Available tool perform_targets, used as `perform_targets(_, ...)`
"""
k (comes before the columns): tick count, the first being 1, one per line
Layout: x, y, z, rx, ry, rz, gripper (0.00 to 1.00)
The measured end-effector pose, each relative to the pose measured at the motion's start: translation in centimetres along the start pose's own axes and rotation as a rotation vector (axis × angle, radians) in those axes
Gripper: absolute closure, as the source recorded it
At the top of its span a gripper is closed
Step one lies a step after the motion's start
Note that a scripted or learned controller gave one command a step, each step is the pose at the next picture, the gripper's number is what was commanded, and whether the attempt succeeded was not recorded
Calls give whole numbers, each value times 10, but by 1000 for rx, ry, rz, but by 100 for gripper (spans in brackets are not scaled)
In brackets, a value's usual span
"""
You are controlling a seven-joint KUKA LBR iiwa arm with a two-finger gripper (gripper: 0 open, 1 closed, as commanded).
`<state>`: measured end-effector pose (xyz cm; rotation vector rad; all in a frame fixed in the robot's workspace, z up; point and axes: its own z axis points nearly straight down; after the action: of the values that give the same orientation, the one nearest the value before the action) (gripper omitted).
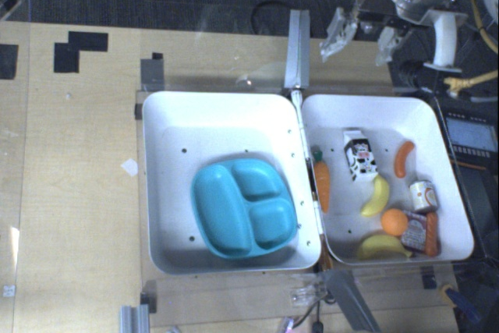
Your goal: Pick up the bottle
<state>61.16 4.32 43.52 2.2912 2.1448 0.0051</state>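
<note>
Bottle [359,155], a small white one with black cow-like patches, lies on its side toward twelve o'clock in the right bin [437,121], clear of the yellow banana [377,196]. It looks light, stiff and somewhat slick, best pinched across its narrow body. The gripper [363,40] hangs open above the bin's far rim, holding nothing.

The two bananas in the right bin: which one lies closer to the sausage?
The upper banana, curved beside the orange fruit; it lies just below-left of the red sausage. The other banana rests along the bin's near wall, farther away.

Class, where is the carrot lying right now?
The carrot lies in the right bin, against its left wall by the divider, level with the white carton and left of the upper banana.
</note>
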Motion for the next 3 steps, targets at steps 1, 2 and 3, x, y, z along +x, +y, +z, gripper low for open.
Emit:
perform_targets(1,117,3,0,0,2,125,0)
perform_targets(2,190,38,0,2,1,399,0)
perform_targets(3,190,38,0,1,1,399,0)
